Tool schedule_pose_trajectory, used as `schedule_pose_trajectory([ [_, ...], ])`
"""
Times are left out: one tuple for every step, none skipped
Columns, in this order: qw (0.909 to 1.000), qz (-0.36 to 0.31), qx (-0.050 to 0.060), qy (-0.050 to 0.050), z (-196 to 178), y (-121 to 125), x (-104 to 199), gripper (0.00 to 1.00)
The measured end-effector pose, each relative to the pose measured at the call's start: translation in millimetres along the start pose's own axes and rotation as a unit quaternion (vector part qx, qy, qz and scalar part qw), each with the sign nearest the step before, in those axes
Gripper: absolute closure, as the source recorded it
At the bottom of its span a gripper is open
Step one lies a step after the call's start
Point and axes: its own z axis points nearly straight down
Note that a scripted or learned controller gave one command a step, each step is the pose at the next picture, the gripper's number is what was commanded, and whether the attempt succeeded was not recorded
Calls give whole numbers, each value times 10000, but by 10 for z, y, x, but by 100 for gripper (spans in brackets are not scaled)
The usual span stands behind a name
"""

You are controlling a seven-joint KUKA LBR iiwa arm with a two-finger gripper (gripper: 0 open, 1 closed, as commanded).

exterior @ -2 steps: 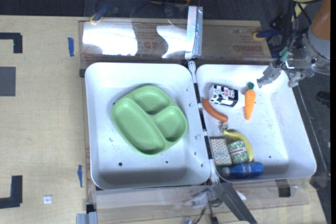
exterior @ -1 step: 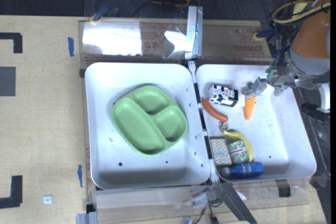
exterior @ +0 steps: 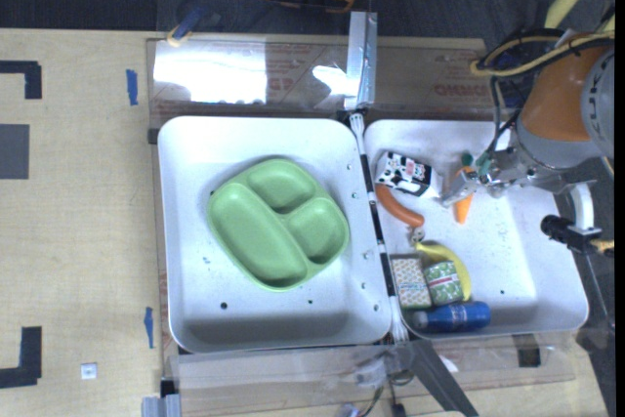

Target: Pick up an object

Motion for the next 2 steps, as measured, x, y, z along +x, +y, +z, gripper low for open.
schedule_pose_trajectory([
  [10000,10,-22,-8,-114,12,-7,100],
  [9998,177,8,0,-1025,100,87,100],
])
